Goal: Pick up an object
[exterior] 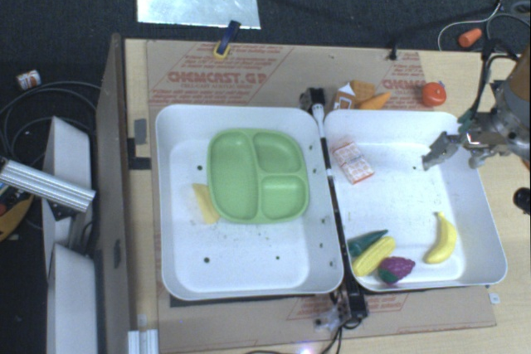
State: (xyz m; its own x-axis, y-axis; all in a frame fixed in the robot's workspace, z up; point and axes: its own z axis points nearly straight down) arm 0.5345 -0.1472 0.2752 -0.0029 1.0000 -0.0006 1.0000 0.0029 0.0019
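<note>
Though jaws seemingly open and empty, banana upright-lying, stem toward far rim.

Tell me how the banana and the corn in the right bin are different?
The banana is plain yellow and curved; the corn is straighter, with a green husk at one end. The banana lies alone near the right wall, while the corn touches a purple toy in the near corner. Both are yellow toy foods.
</note>
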